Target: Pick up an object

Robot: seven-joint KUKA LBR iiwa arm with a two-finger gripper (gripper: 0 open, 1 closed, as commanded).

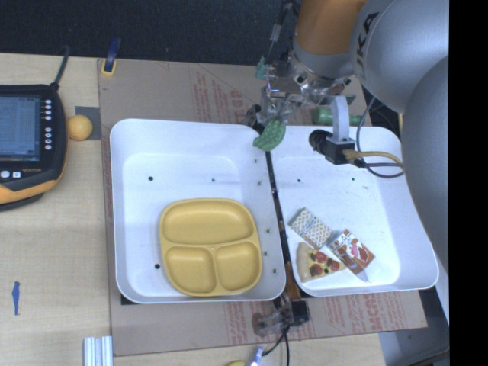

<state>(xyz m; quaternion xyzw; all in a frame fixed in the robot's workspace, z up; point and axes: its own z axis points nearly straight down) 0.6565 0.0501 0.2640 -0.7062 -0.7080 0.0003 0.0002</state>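
left bin [133,204] holds a yellow tray [210,246]; fingers [268,120] grasp a green object [270,135].

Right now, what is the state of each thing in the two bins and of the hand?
Hand: above the bins' shared edge, shut on green piece.
Green piece: held, lifted.
Yellow tray: flat in left bin, compartments up.
Pizza slice: lying in right bin.
Patterned packet: lying beside it.
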